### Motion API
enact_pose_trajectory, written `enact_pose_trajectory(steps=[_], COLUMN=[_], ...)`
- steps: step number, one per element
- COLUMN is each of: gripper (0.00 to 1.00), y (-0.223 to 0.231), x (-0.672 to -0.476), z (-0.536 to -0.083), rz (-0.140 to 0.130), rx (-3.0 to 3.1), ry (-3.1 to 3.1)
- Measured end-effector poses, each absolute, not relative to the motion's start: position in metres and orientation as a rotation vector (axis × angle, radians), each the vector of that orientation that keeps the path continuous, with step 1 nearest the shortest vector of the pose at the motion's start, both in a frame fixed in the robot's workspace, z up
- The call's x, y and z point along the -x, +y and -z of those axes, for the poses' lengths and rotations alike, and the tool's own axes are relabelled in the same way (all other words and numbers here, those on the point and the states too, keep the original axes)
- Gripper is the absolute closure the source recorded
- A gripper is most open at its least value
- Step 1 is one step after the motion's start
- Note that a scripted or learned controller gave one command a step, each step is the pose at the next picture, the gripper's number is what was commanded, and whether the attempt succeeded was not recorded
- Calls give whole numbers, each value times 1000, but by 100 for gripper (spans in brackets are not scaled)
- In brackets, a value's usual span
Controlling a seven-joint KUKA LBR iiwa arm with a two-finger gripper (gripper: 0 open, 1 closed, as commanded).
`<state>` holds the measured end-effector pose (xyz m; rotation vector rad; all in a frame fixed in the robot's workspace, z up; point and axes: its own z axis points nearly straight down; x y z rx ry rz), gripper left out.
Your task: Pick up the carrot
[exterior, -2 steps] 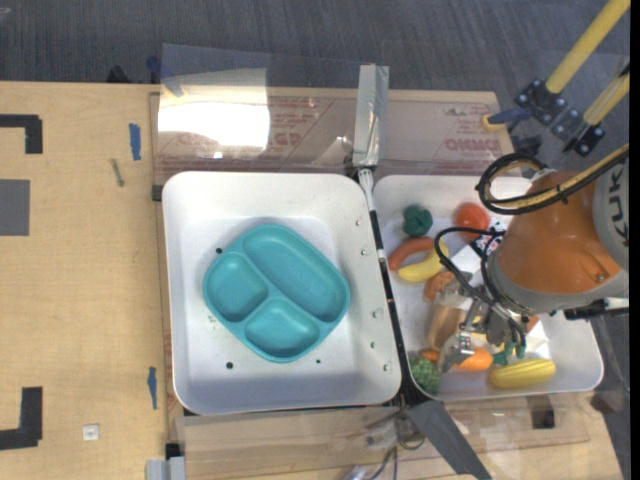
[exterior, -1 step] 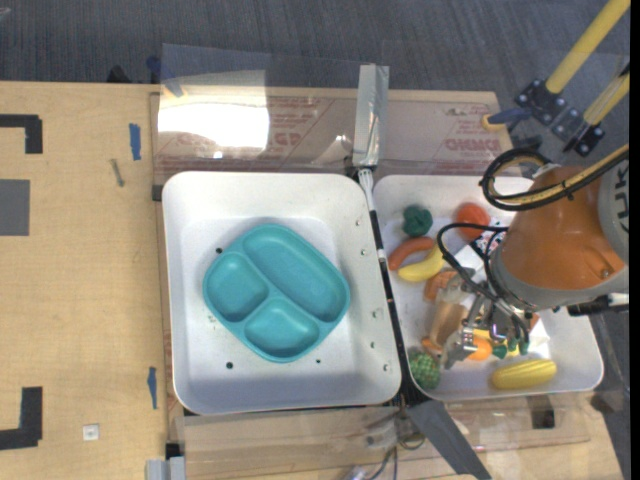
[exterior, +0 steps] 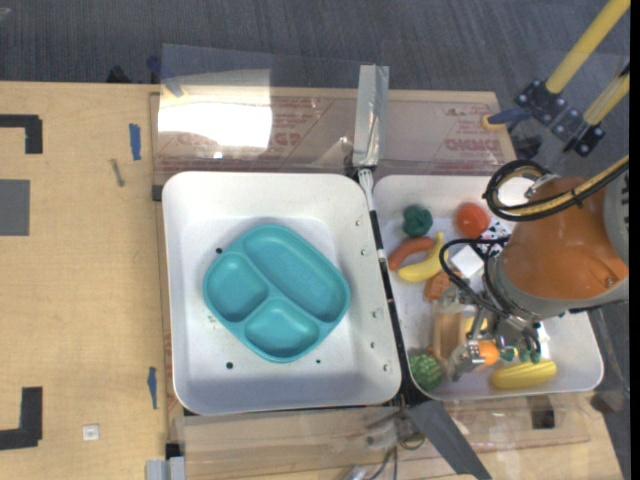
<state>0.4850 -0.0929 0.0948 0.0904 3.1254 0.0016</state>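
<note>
End effector (exterior: pixel 480 353) low in right bin (exterior: pixel 580 373), fingers closed on small orange carrot (exterior: pixel 487 349). Yellow banana (exterior: pixel 523 373) just beside it; green broccoli (exterior: pixel 427 369) near bin's front-left corner. Teal plate (exterior: pixel 276 290) in left bin

Arm (exterior: pixel 560 258) reaches over the right bin (exterior: pixel 590 368) of toy food; teal plate (exterior: pixel 276 290) lies in the left bin (exterior: pixel 190 208).

A teal three-compartment plastic plate (exterior: pixel 277 290) sits in the left shallow white bin (exterior: pixel 190 218). The right shallow white bin (exterior: pixel 580 363) holds orange, yellow, green and red toy foods (a yellow banana (exterior: pixel 524 373) among them). The light tan wooden desk (exterior: pixel 75 268) carries black markings.
</note>
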Motion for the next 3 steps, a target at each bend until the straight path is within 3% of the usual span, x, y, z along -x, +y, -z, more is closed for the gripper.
enact_pose_trajectory(steps=[1,2,3], gripper=[100,100,0], y=[-89,-96,-96], x=[-486,-509,-509], z=[-92,-88,-88], rz=[5,2,2], rx=[893,210,210], ry=[2990,3127,3127])
